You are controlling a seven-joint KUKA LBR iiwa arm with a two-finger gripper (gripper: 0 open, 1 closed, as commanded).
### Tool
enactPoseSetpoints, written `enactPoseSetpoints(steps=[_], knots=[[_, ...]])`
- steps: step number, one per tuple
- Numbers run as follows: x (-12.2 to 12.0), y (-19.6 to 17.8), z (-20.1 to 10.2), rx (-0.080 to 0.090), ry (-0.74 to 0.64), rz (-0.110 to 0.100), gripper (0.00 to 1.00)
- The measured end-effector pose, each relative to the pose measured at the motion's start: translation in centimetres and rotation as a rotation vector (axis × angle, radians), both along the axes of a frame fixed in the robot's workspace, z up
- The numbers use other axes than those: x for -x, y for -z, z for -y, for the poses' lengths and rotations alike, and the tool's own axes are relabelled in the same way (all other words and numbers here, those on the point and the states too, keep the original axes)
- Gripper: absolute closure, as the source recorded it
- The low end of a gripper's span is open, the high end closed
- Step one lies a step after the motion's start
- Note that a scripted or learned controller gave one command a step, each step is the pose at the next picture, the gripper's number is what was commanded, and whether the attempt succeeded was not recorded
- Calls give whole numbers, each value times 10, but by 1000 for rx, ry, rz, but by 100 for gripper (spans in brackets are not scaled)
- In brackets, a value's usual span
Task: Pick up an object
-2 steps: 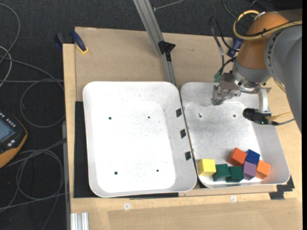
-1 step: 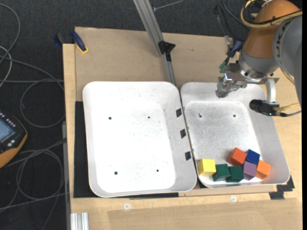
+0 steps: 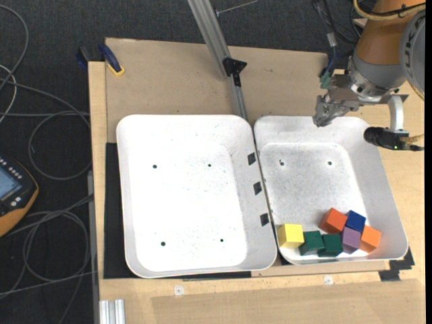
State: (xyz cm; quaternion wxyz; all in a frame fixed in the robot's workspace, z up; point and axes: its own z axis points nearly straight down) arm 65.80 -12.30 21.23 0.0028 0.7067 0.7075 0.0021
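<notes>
The end effector [image 3: 325,115] sits in the upper right of the frame, hanging over the far rim of the right bin [image 3: 388,181]; it's seen as a dark grey cluster w/ its tips pointing down-left, nothing visibly betw. them, and whether it's spread or closed can't be told from this angle. Behind it the arm [image 3: 385,39] rises to the upper right corner, orange band above the wrist. All candidate objs are well apart from it, bunched in the near right corner of the right bin at lower right of frame: yellow block [image 3: 291,234], two green blocks [image 3: 321,243], red-orange block [image 3: 333,219], blue block [image 3: 356,219], purple block [image 3: 352,237], orange block [image 3: 370,237]. Most are touching or just beside each other, some tilted. The left bin [image 3: 135,181] fills the centre-left; the table [image 3: 169,79] shows beyond it, w/ a metal pole [image 3: 216,39] slanting down betw. the bins. Risks, as a judgement: the tight cluster leaves little gap for a finger, so a descent could land on top of a block or shove neighbours instead of straddling one; blocks hard against the sloped bin wall may block one finger; tilted faces could slip out on closing. The yellow block, at the cluster's left edge, looks the most reachable.
</notes>
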Motion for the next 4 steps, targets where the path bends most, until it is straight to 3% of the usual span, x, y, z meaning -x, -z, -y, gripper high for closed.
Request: enactPoseSetpoints(steps=[1, 2, 4], knots=[[-2, -49, 0, 0, 0, 1, 100], [-13, -53, -52, -2, -5, -3, 100], [-12, -28, -174, -4, -6, -10, 100]])
